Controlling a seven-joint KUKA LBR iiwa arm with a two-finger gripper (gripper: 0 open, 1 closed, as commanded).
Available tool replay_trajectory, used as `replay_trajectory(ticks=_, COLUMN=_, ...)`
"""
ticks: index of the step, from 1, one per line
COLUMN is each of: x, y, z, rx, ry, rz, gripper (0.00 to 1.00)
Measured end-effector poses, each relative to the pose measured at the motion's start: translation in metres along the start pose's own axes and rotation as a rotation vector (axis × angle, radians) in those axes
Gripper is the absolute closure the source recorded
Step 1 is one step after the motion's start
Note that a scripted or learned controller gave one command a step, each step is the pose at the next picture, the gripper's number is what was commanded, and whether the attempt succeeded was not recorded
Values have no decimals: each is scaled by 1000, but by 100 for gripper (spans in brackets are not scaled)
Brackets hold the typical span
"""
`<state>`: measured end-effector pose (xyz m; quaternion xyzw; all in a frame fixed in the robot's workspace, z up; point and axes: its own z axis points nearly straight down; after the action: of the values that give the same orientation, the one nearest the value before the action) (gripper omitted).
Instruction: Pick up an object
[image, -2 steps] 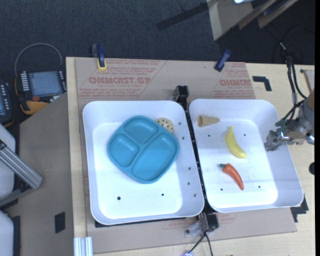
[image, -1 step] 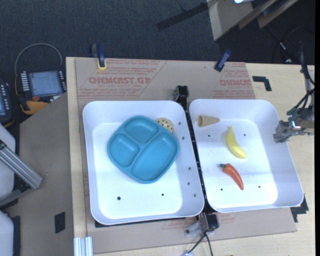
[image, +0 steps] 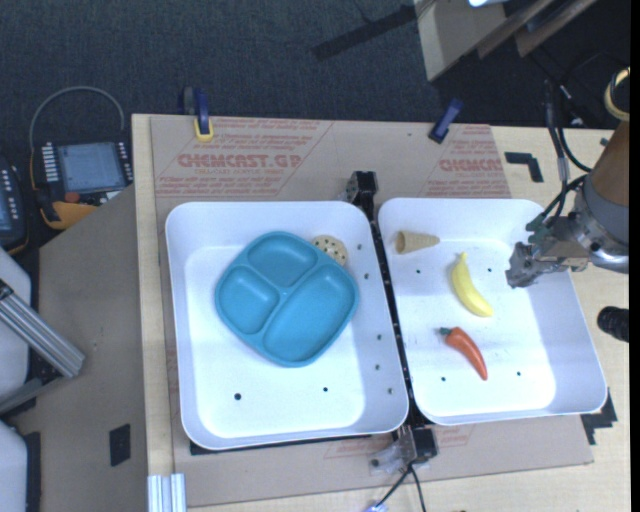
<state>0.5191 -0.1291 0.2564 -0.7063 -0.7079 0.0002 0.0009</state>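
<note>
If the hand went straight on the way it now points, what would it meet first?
The hand points left from the right bin's right edge. The banana seems first in that line. Its height above the bin is unclear, so it might pass over.

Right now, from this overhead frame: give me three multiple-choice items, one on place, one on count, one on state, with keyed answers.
1. Which bin holds the blue divided plate?
A. the left bin
B. the right bin
C. neither, it sits on the bench

2. How many loose items lie in the right bin?
A. one
B. three
C. five

3. How does the banana stand to the gripper?
A. clamped between its fingers
B. lying on the bin floor, apart from it
C. lifted above the bin

Answers:
1. A: the blue divided plate sits in the left bin, with a cookie at its upper edge.
2. B: the right bin holds a cone, a banana and a red pepper.
3. B: the banana lies flat, left of the gripper, with white floor between them.
</note>
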Motion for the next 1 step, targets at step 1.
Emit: replay_trajectory(ticks=1, x=59, y=13, z=9, rx=1, ry=1, rz=1, gripper=100)
